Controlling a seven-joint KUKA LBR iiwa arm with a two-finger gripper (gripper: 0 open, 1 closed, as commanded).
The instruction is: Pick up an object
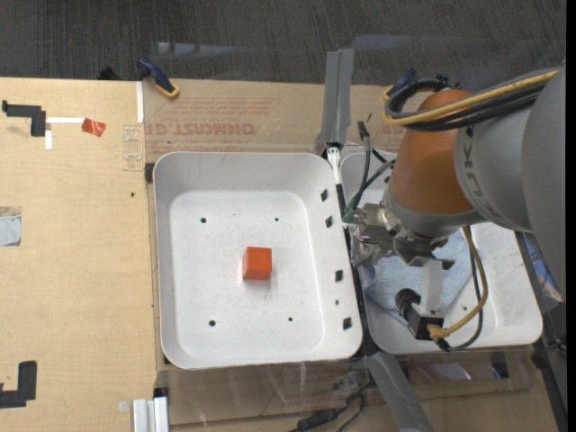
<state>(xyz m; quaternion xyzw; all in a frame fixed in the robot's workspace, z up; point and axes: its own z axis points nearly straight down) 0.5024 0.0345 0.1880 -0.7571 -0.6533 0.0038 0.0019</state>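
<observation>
An orange-red cube rests on the floor of the left white bin, slightly left of its middle. My gripper hangs under the orange wrist band over the left part of the right bin, close to the wall between the two bins. The wrist and cables hide most of it. A pale blue object lies on the right bin's floor just below the gripper, and part of it sits under the arm. The cube lies well to the left of the gripper, in the other bin.
The grey arm covers the upper right of the right bin. A grey post stands behind the seam between the bins. Cardboard and a wooden board with a small red piece lie to the left.
</observation>
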